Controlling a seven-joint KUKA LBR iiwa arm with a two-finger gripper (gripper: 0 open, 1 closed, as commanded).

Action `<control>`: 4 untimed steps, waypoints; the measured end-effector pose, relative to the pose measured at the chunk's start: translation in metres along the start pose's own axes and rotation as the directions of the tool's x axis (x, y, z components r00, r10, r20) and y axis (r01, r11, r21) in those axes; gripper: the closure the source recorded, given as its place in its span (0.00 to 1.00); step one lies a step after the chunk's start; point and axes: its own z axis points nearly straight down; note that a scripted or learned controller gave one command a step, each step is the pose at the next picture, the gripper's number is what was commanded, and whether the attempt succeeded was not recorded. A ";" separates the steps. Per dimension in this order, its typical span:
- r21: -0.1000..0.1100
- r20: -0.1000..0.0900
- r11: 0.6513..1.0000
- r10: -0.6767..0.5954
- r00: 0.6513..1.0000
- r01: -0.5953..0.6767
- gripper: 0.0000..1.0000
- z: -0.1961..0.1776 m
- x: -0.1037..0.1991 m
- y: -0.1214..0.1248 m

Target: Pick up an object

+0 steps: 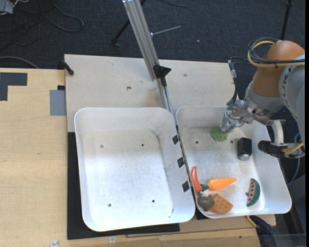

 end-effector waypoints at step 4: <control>0.002 -0.002 1.000 -0.003 1.000 0.003 1.00 -0.151 0.063 -0.016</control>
